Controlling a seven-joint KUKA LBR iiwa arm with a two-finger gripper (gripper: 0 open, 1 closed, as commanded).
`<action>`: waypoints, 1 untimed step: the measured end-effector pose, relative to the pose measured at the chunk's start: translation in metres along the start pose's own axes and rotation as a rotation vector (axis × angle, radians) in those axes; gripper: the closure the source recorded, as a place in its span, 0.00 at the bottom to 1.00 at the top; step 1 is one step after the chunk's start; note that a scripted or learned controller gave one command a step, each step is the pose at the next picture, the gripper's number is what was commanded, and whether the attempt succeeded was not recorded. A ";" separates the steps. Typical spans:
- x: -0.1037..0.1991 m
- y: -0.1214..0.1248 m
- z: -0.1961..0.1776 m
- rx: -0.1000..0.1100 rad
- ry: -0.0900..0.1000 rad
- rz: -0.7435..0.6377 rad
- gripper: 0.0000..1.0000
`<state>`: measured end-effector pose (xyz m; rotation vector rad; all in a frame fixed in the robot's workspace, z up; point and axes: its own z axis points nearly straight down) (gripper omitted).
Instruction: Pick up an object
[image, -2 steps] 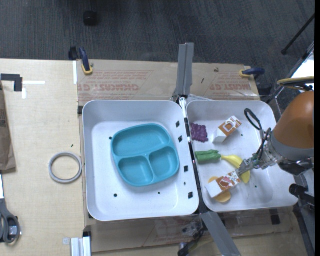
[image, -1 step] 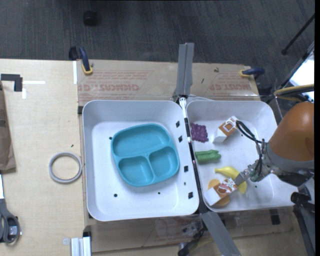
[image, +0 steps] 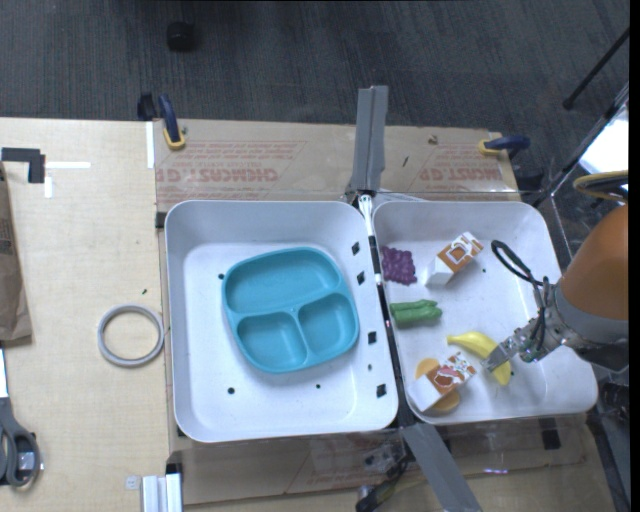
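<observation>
The right bin (image: 560, 240) holds a purple grape bunch (image: 398, 264), an orange-and-white carton (image: 458, 255), a green vegetable (image: 415, 312), a yellow banana (image: 473, 344) and a second orange-and-white carton (image: 447, 378) lying on an orange round piece (image: 443, 401). My gripper (image: 508, 356) is down in this bin at the banana's right end, touching or just above it. A bit of yellow (image: 501, 375) shows just below the gripper tip. The grey arm with its orange band (image: 603, 270) comes in from the right.
The left bin (image: 190, 300) holds a blue three-part plate (image: 290, 308). A black cable (image: 512, 264) loops over the right bin's right side. On the bench to the left lie a grey ring (image: 130, 334) and scissors (image: 17, 450).
</observation>
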<state>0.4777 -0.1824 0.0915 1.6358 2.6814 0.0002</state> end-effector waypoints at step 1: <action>0.059 0.037 -0.124 0.001 0.000 0.187 1.00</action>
